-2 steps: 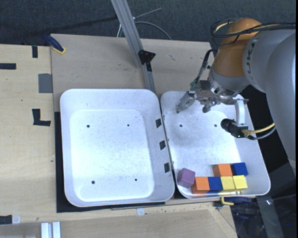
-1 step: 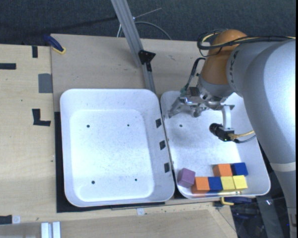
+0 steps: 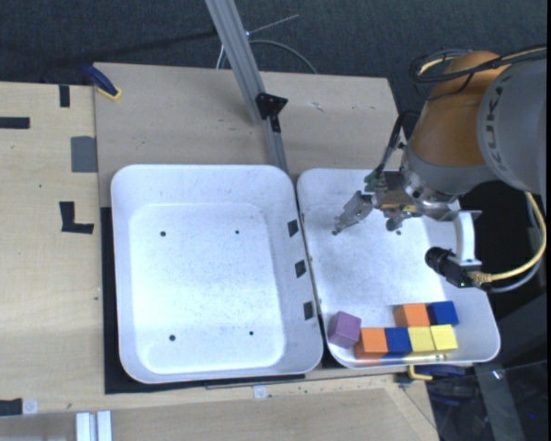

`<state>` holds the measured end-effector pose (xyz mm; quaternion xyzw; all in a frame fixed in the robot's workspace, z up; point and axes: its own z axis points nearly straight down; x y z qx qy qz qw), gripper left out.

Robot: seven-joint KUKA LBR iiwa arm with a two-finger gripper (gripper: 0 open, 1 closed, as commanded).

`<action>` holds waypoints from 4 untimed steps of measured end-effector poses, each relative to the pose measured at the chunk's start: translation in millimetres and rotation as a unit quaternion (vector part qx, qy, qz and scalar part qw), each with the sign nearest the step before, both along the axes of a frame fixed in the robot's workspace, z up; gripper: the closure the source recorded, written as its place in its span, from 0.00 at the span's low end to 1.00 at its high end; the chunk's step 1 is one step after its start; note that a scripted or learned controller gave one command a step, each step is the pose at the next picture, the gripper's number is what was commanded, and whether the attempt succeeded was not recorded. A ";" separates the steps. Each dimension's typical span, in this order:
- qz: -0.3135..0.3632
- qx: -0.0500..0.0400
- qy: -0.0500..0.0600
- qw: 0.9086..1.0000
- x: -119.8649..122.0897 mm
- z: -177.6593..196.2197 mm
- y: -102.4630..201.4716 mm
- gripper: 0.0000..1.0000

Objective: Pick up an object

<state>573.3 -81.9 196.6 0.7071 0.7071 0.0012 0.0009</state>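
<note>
Camera view: The two-finger gripper [image 3: 363, 211] on the grey arm with the orange band [image 3: 468, 118] hangs over the upper half of the shallow white plastic right-hand bin [image 3: 349, 186]. Whether its fingers stand apart or closed cannot be told from this angle; nothing is visible between them.

The task's candidate objects lie at the near edge of the right-hand bin, well apart from the gripper. A small purple cube [image 3: 346, 327] sits nearest the bin's left wall. Beside it runs a tight cluster: an orange cube [image 3: 374, 340], a blue cube [image 3: 398, 340], two yellow cubes [image 3: 432, 339], a second orange cube [image 3: 410, 316] and a second blue cube [image 3: 443, 313]. The shallow white plastic left-hand bin [image 3: 202, 186] adjoins the right-hand bin on the pale wooden tabletop [image 3: 184, 108].

Hazards, as judgement:
- Descent at the present position would likely close on bare bin floor.
- The clustered cubes touch; fingers lowered among them may strike neighbouring tops or push the row against the bin wall.
- The purple cube stands slightly apart and appears the easier target, though the nearby wall restricts finger clearance.
</note>
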 end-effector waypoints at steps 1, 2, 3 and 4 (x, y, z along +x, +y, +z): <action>0.004 0.001 0.002 1.000 4.1 -5.0 63.7 0.00; 0.001 0.000 0.003 1.000 -13.0 -5.1 82.3 0.00; 0.005 0.001 0.002 1.000 16.4 -5.3 166.4 0.00; -0.002 -0.001 0.003 1.000 8.6 -5.0 120.4 0.00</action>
